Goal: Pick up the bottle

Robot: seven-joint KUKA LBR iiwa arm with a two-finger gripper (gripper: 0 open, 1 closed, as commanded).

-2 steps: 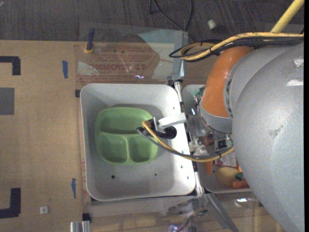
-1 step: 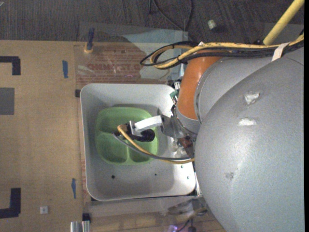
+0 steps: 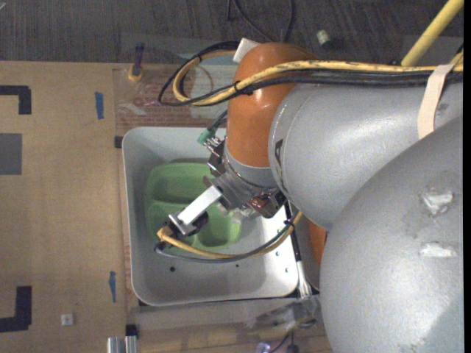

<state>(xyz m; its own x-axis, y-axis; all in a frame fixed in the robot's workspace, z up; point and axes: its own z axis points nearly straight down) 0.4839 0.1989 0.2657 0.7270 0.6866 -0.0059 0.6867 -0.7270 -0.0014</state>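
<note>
From above and at a slant, I see the big grey arm (image 3: 368, 197) reaching in from the right and covering most of that side, with its orange band (image 3: 254, 109) just over the wrist. The wrist hangs low inside a shallow white bin (image 3: 140, 197), which stands on a light brown surface (image 3: 59, 197). The claw (image 3: 239, 206) is down in the bin under the wrist, near the middle of it, and the wrist hides it so much that I cannot tell if it is wide, narrow or holding something. In the left half of the bin lies a green plastic dish (image 3: 173, 186) with a few rounded hollows; it is flat on the bin floor and its right part goes under the wrist. Just at that place, touching or very near the right edge of the dish, there is a pale, half-clear shape (image 3: 237, 218). Whether this is the bottle I cannot tell, because it is small and partly covered. On the surface to the left of the bin I see two short pieces of blue tape (image 3: 99, 105) and black corner marks (image 3: 18, 98). A dark floor (image 3: 110, 13) runs behind the surface at the top.
</note>
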